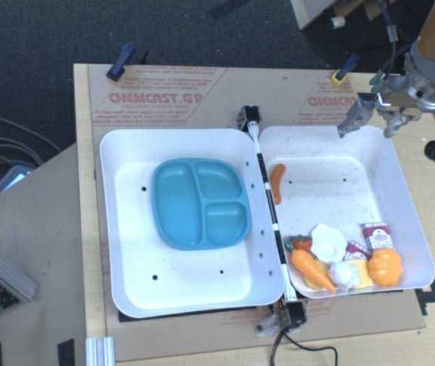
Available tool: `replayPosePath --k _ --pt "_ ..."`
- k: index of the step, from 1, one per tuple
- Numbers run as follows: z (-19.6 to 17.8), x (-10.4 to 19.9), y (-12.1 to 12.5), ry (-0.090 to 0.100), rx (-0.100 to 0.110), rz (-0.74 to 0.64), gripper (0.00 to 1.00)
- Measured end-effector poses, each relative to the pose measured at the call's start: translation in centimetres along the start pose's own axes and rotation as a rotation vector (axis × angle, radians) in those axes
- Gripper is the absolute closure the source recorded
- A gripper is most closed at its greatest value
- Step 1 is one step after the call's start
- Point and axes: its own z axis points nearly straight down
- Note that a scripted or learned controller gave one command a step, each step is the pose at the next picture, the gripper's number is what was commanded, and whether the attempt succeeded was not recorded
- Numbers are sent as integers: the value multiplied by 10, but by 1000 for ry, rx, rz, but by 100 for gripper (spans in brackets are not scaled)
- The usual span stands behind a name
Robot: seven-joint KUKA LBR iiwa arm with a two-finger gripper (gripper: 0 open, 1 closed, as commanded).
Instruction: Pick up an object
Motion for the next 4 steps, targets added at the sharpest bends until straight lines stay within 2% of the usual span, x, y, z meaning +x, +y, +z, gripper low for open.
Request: replayPosePath --k 1,2,3,4 --pt "108 -7 -106 0 1 1 0" --pt "187 13 -142 -3 -10 0 0" --pt "186 37 -142 -19 -19 9 0" --pt "177 40 -141 -12 -17 7 100"
